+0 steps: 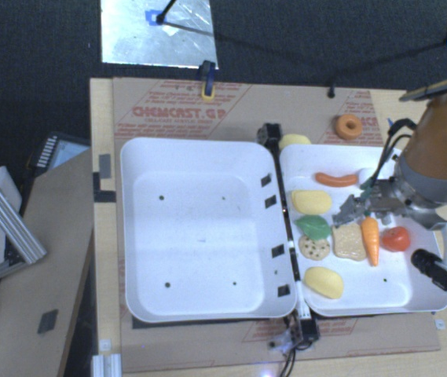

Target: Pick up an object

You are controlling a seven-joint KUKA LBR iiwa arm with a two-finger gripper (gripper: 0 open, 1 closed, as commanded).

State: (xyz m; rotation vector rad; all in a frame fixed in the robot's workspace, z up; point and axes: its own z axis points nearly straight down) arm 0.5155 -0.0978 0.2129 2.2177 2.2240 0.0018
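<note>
The right bin holds several toy foods. An orange sausage lies at the back, with a pale yellow potato in front of it. A green leafy piece and a cookie lie by the bin's left wall. A bread slice, a carrot and a red tomato sit in the middle. A yellow lemon lies at the front. My gripper hangs low over the bin, just behind the bread and the carrot's top. Nothing shows in its grasp.
The left bin stands beside the right one, a black hinge strip between them. A donut lies on the bench behind the right bin. A yellow object rests at that bin's back left corner.
</note>
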